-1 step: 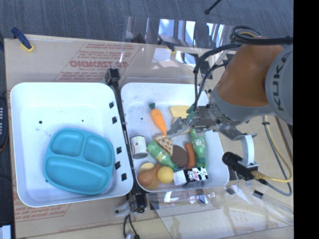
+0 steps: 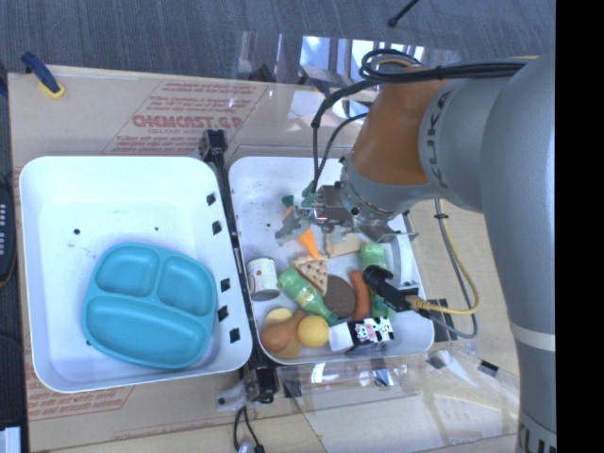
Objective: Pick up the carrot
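Where the grey arm reaches in from the right, its jaws (image 2: 304,217) hang low over the upper middle of the right bin (image 2: 247,182), just above the carrot (image 2: 309,243), though I cannot tell whether they stand apart or together. The carrot, a small orange wedge, lies on the bin floor beside a pizza slice (image 2: 312,274), with a small can (image 2: 262,277), a green bottle (image 2: 307,297) and a yellow ball (image 2: 313,330) crowded below. In the left bin (image 2: 57,187) rests a blue divided plate (image 2: 149,302).
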Robot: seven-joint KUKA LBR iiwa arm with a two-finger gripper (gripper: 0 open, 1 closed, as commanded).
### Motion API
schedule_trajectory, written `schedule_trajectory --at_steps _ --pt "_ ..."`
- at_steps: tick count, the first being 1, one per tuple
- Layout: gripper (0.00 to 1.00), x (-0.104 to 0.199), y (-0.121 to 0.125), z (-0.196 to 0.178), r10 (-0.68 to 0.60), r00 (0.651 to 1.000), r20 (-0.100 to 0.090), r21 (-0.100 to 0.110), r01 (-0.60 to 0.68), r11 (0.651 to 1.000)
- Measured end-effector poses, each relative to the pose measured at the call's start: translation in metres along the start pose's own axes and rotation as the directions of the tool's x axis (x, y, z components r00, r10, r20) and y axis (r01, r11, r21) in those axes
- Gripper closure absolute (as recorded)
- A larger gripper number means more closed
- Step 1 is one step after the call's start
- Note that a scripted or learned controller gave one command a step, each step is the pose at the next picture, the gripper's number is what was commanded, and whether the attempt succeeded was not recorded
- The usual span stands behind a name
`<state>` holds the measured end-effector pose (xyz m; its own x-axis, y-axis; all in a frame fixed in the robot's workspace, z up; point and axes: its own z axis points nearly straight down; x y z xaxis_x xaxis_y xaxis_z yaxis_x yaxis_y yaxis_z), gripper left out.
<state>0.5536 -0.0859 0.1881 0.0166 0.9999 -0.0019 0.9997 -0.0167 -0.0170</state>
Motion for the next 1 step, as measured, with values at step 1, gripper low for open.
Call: schedule_trajectory --at_steps 1 --pt "0.00 -0.0306 0.0445 0.0985 0.071 0.997 0.000 -0.004 -0.071 0.997"
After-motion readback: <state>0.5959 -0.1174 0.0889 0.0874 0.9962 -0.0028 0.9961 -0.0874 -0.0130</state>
